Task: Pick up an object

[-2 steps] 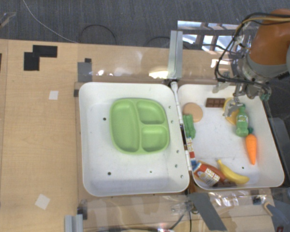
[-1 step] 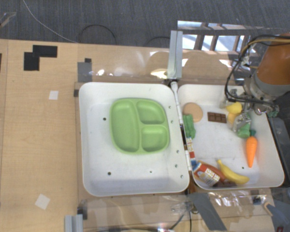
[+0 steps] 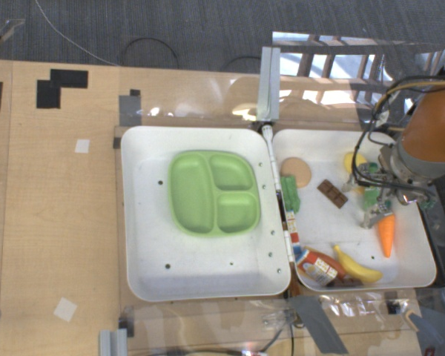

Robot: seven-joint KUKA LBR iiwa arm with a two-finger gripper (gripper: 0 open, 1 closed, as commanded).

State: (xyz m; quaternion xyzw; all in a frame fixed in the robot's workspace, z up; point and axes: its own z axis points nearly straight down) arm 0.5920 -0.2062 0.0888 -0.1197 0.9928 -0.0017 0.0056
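- Camera view, left bin (image 3: 141,273): green divided plate (image 3: 212,192) — rigid, smooth, awkward to pinch.
- Right bin (image 3: 423,273), front edge: banana (image 3: 356,265) — light, curved, slippery.
- Right edge: carrot (image 3: 386,234), light, firm — best gripped mid-length — beside tool (image 3: 376,210); its grip state I cannot tell.

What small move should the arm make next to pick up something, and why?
Probably a short descent onto the carrot. The gripper hangs in the right bin just beside the carrot's top end, closer to it than to the banana or the chocolate piece.
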